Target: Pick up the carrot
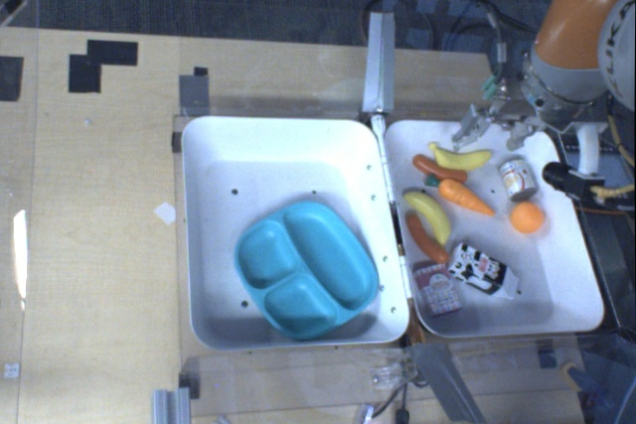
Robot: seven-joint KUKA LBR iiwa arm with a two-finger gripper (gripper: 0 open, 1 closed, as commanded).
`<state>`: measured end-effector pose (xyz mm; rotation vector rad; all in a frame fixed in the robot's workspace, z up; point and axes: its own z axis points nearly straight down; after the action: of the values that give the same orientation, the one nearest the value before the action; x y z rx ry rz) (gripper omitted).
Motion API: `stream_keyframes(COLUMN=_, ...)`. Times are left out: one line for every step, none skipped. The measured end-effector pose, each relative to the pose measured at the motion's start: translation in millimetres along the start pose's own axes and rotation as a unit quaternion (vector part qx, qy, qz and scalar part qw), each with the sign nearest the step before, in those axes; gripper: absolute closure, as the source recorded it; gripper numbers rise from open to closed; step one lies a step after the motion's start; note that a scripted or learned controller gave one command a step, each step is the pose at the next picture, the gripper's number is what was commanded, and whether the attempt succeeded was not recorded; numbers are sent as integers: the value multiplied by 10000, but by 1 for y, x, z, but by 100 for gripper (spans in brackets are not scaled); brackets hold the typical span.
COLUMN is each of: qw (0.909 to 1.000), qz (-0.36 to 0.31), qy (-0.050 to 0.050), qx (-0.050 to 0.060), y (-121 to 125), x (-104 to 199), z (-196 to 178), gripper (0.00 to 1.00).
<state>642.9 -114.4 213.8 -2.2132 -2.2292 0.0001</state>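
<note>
carrot (465, 197): lying in the right bin (566, 313), nothing gripping it
gripper (494, 129): hovering above, fingers spread, holding nothing
carton (478, 270): cow-patterned, writing's unreadable

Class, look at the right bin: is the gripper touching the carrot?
Apart. The camera view shows the gripper up near the bin's far edge, with a small banana and bare white floor between it and the carrot.

Pale wooden bench (89, 243) bearing two white bins

The left bin (214, 213) and right bin (566, 298) sit touching side by side; black marker patches (99, 63) lie on the bench beyond the left bin's far-left corner.
</note>
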Motion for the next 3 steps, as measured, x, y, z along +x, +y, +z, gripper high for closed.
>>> stream_keyframes(qw=9997, qz=257, qy=2, qx=-14, y=-44, x=-18, z=121, gripper=0)
stream_keyframes(qw=9978, qz=667, qy=-1, qx=-9, y=-22, x=-10, z=76, gripper=0)
stream_keyframes(qw=9975, qz=699, qy=-1, qx=-51, y=-44, x=0, z=126, gripper=0)
